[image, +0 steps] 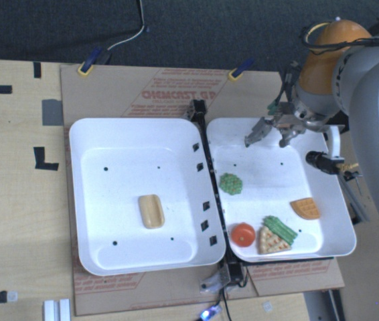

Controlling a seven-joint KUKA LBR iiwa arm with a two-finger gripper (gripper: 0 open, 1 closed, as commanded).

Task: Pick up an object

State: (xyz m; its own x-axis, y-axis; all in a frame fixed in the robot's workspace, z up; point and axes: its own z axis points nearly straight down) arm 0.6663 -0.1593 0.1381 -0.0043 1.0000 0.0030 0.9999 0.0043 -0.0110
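Objects for picking are lying in both bins, and none is sitting between the fingers at this moment. Nearest the camera, at about 5 o'clock in the right bin (323, 249), a red tomato (243, 234) is resting just beside a pizza-like wedge (270, 241), with a green bean piece (280, 228) lying against that wedge's upper edge. Slightly farther, at 3 o'clock, an orange chip-shaped piece (305, 208) is sitting near the right wall, apart from the cluster. In the left bin (96, 139), a bread roll (151, 211) is lying alone toward 6 o'clock of centre. Farther again, a green broccoli piece (230, 184) is sitting at 9 o'clock in the right bin, close to the dividing wall. Farthest, at 12 o'clock over the right bin, the gripper (270, 134) is hanging with its fingers spread wide and nothing in them.

Judgement: the approach step is in hand; no grasp is made yet. The broccoli is lying closest to the gripper, so the next move is calling for a shift toward 7 o'clock, a descent over it, then closing.
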